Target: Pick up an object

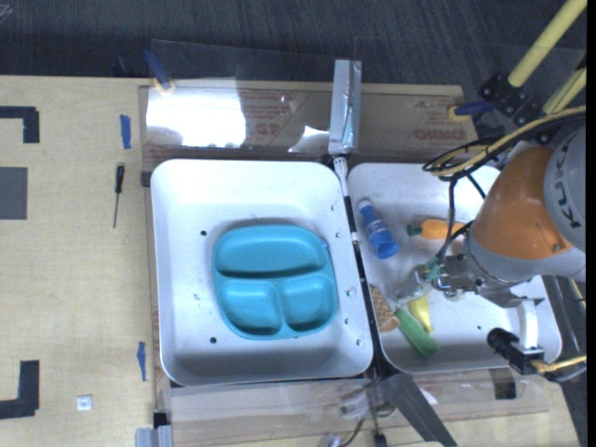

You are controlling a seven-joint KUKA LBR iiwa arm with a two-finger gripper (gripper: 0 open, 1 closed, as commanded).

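Camera view shows the gripper (438, 276) low inside the right bin (466, 361), reaching in from the bench's right edge, just above and beside a small cluster of objects. Nearest it lies a yellow piece (421, 313) resting against a green piece (415, 333), toward the bin's front edge; both look like toy food, though their kind is hard to make out. Whether the fingers are apart or together cannot be told, since the wrist and its cables cover them. Nothing is visibly held.

The step in hand seems to be the approach before a grasp. The next move likely calls for settling on one item, probably the yellow one, coming down squarely over it and closing without nudging the green neighbour.

Further out in the same bin, a blue bottle (376, 230) lies near the dividing wall, an orange object (434, 229) sits toward the back, and a brown speckled thing (380, 307) hugs the wall. The left bin (177, 250) holds a turquoise divided plate (274, 279) at its middle.
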